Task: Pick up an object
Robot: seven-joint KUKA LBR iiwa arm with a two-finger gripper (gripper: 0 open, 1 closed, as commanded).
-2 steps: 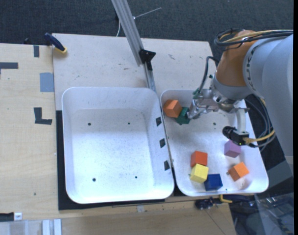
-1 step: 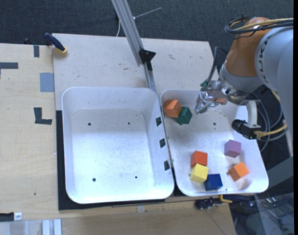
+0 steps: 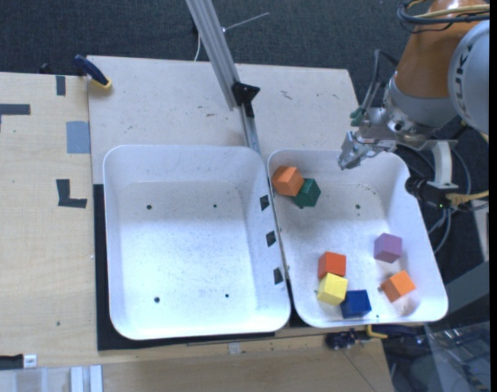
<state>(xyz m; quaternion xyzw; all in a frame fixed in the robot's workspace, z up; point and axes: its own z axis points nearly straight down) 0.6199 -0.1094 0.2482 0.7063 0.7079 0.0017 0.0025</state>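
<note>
In the camera view, two shallow white plastic bins sit side by side on a pale wooden bench. The left bin [image 3: 126, 170] holds no blocks. The right bin [image 3: 418, 219] carries every candidate for the pick, which probably explains why the arm is working over that side.

The grey arm with its orange band reaches in from the right, and its two-finger gripper [image 3: 348, 158] hangs over the right bin's far edge, at about twelve o'clock from the bin's middle. I see no block in the gripper. At this slant I cannot tell whether it is spread or pressed together.

The blocks lie in loose groups, as if tipped in rather than arranged. At about ten o'clock from the bin's middle, an orange wooden cube [image 3: 287, 180] touches a dark green cube [image 3: 308, 193] against the left wall. Near six o'clock, a red-orange cube [image 3: 332, 264], a yellow cube [image 3: 332, 287] and a blue cube [image 3: 356, 302] are packed together, each touching its neighbour. At about four o'clock a pale purple cube [image 3: 388, 247] stands alone, with a second orange cube [image 3: 399, 285] near it but apart.

My judgement is that the pick has not begun; the gripper is positioned above the bin, away from any block. The purple cube looks the easiest target, since the fingers would have free space on both sides, whereas the touching blocks could jam or be pushed.
</note>
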